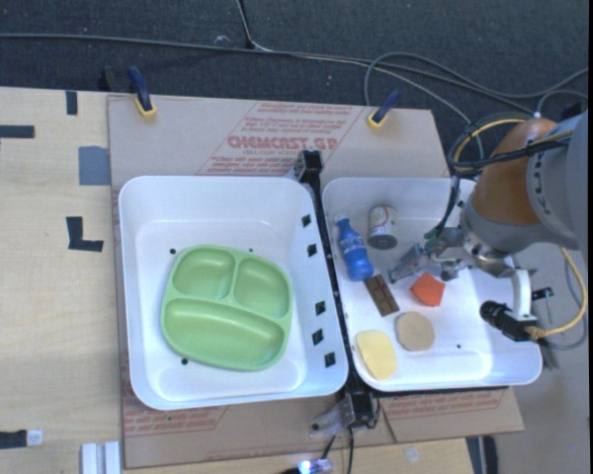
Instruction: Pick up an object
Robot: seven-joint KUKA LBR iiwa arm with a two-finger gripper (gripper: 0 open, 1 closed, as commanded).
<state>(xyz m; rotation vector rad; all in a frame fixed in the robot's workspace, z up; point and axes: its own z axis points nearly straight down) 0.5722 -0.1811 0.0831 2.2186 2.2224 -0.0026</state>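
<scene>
The right bin (479, 363) holds several small things: a blue bottle (353, 249), a small tin can (381, 227), a brown bar (381, 294), an orange block (428, 290), a tan round piece (414, 331) and a yellow piece (377, 354). My gripper (412, 265) reaches in from the right and hangs low over the bin's middle, just upper left of the orange block and below the can. Nothing shows between its fingers.
The left bin (138, 215) holds a green divided plate (227, 306). A black divider (316, 255) separates the bins. Yellow and blue clamps (143, 102) (381, 115) hold the cardboard at the back. Cables run along the arm at the right.
</scene>
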